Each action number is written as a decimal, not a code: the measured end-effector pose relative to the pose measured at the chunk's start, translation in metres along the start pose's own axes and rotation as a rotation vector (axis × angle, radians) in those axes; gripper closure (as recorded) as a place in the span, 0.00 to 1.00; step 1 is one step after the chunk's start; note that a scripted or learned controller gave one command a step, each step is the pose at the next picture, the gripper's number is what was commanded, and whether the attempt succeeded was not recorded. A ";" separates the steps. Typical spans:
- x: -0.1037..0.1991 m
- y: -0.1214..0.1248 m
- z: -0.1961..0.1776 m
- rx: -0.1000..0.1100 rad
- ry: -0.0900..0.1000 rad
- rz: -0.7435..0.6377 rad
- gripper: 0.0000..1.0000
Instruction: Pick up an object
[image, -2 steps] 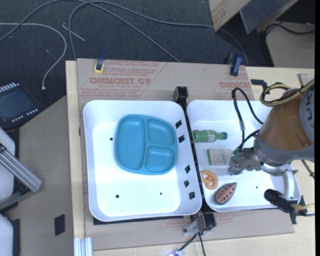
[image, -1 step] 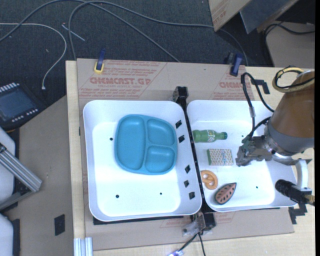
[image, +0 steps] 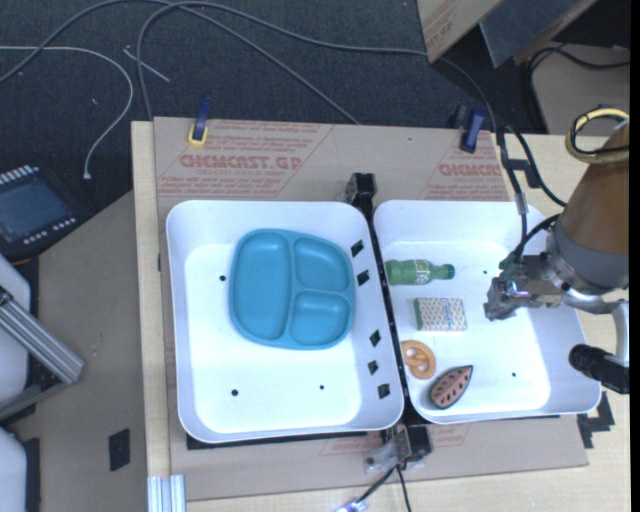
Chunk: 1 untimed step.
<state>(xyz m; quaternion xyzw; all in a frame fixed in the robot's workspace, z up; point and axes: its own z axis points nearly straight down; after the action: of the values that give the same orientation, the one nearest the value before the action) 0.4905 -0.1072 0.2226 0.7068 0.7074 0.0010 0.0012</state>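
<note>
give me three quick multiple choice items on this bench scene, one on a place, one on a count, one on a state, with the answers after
1. Where does the blue divided plate lie?
A. left bin
B. right bin
C. on the floor

2. How many small things lie in the right bin?
A. two
B. four
C. six

3. How does the green bottle rest?
A. standing upright
B. on its side
C. inside the plate

Answers:
1. A, the blue divided plate sits in the left bin.
2. B, the right bin holds a green bottle, a checked pad, a pretzel and a brown leaf-shaped piece.
3. B, the bottle lies lengthwise on the bin floor.
</note>
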 end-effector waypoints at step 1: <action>0.047 0.028 0.010 0.002 0.002 -0.005 1.00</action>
<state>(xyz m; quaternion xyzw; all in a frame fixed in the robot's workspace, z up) 0.5183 -0.0602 0.2129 0.7050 0.7092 0.0011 -0.0003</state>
